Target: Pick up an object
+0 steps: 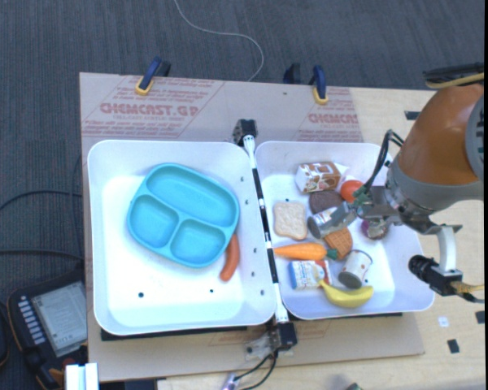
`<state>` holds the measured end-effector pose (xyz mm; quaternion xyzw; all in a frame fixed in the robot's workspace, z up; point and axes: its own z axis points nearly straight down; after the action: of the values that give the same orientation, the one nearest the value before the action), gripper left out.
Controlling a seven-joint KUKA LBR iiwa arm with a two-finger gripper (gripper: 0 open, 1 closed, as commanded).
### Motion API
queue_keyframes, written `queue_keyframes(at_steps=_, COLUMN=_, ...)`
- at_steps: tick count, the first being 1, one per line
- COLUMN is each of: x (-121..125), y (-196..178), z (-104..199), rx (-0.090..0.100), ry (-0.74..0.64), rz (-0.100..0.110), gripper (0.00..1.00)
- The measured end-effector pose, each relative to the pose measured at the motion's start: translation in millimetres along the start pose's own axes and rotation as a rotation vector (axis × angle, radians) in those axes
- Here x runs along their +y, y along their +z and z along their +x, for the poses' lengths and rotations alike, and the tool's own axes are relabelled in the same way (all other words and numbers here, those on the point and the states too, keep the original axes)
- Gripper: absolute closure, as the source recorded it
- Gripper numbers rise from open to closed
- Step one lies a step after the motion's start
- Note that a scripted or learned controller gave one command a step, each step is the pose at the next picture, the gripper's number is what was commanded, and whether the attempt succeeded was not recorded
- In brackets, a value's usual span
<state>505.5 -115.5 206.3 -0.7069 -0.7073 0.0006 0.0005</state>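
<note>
The right bin (407, 299) holds several toy foods. Among them are a bread slice (290, 219), a carrot (301, 251), a banana (346, 295), a waffle-like cracker (338, 241), a red tomato (351, 190), a brown-and-white packet (319, 175), a dark brown piece (325, 200), a small tin (355, 267) and a white-and-blue packet (306, 275). My gripper (339, 216) is low over the middle of this bin, between the dark brown piece and the cracker, just right of the bread. The orange-banded arm (439, 149) covers the bin's right side.
In the left bin (106, 299) lie a blue divided plate (183, 214) and an orange-red sausage (230, 259) at the plate's lower right. A raised divider (260, 210) runs between the bins. A purple item (376, 229) sits under the wrist.
</note>
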Motion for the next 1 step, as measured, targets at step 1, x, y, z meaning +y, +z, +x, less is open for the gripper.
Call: queue_keyframes(at_steps=1, x=11.8, y=103.3, z=-6.4, rx=-0.006, ry=0.000, rz=-0.019, gripper=0.00)
